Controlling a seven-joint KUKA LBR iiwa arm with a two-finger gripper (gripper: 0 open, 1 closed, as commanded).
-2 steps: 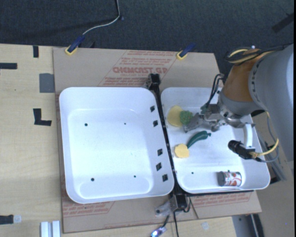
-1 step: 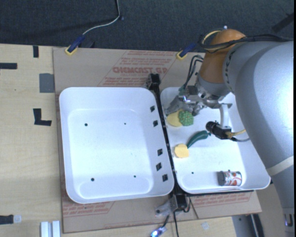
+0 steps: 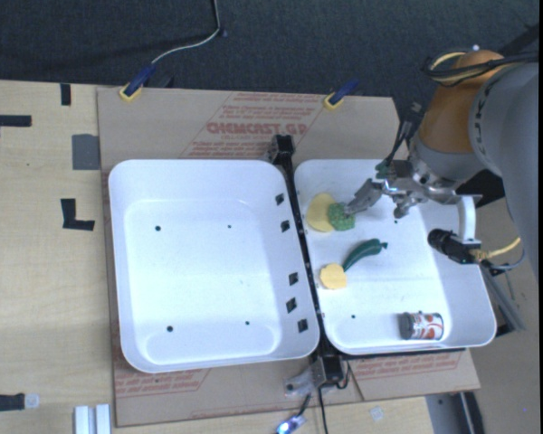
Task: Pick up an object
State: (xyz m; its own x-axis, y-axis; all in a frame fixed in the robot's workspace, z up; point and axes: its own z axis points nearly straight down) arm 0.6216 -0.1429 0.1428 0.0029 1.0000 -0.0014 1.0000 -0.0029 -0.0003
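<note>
The right bin held four loose items. Nearest the divider between the bins, at the far end, sat a pale yellow rounded piece with a small green lumpy piece touching its side away from the divider. Nearer the camera along the divider lay a second yellow piece, smaller and more orange in tone. A dark green curved item, long and pepper-shaped, ran diagonally from just beside that piece out toward the bin's middle. A small can, red and white with a dark end, lay on its side in the near corner farthest from the divider.

The gripper reached in at a low angle from the side opposite the divider, its tip just beside the green lumpy piece, on the far side of it, close enough that contact couldn't be ruled in or out. Finger state: cannot tell, the tip was too small and blurred. Nothing was visibly clamped in it.

The pepper-shaped item sat near the tip, camera-side. The smaller yellow piece was a bit further, and the can well apart.

The left bin lay on the divider's other side. Both bins rested on a cardboard sheet.
</note>
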